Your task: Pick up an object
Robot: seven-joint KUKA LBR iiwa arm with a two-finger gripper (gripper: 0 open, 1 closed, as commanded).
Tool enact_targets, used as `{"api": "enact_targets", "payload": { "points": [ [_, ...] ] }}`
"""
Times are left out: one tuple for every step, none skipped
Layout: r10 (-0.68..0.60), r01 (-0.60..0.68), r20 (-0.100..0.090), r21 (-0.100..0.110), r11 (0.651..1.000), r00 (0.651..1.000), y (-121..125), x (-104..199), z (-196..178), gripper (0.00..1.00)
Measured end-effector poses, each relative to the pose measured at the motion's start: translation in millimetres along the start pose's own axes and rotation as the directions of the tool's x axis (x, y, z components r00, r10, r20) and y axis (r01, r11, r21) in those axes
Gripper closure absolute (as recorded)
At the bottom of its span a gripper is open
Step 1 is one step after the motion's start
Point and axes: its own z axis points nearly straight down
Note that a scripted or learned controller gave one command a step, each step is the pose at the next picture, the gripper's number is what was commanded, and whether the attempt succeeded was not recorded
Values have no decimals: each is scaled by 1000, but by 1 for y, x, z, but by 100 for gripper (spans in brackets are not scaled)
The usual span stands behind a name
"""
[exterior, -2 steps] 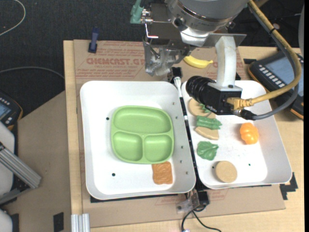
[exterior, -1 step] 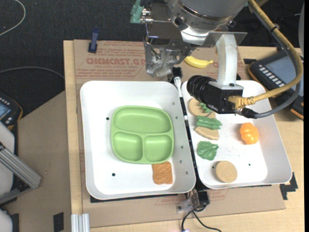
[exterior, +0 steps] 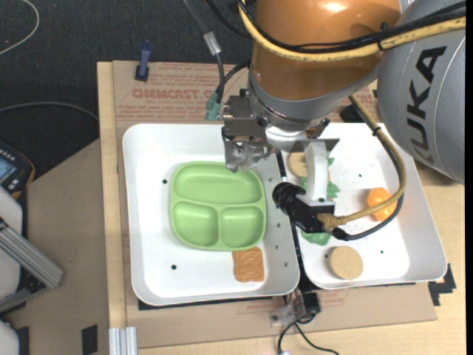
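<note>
Reaching in from the right, the grey KUKA arm (exterior: 436, 72) with its orange band (exterior: 325, 28) hangs over the seam between the two white bins, and its gripper (exterior: 240, 157) sits low above the far rim of a green divided plate (exterior: 218, 205) in the left bin (exterior: 144, 198). Whether anything is pinched there cannot be told; the metal parts at the tip are small and blurred against the plate's edge. That plate lies flat near the middle of the left bin, with three compartments facing up. Just beside its near right corner lies an orange-brown waffle-like piece (exterior: 250, 265), apart from the plate by a thin strip of white. In the right bin (exterior: 421, 235) a tan round cookie-like disc (exterior: 345, 262) rests near the front edge, an orange ball (exterior: 378, 200) sits further back toward the right, and a second tan round piece (exterior: 297, 163) is partly hidden under the wrist. Something green and leafy (exterior: 318, 237) shows beneath the black cable fitting (exterior: 292, 202) by the dividing wall. Both bins rest on a cardboard sheet (exterior: 177, 87) with red lettering.
</note>
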Motion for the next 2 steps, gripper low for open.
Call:
{"api": "enact_targets", "payload": {
  "points": [
    [-1, 1, -6, -11, 1000, 1000, -14, -58, 18, 100],
    [-12, 12, -17, -37, 999, 1000, 7, -1, -155, 100]
  ]
}}
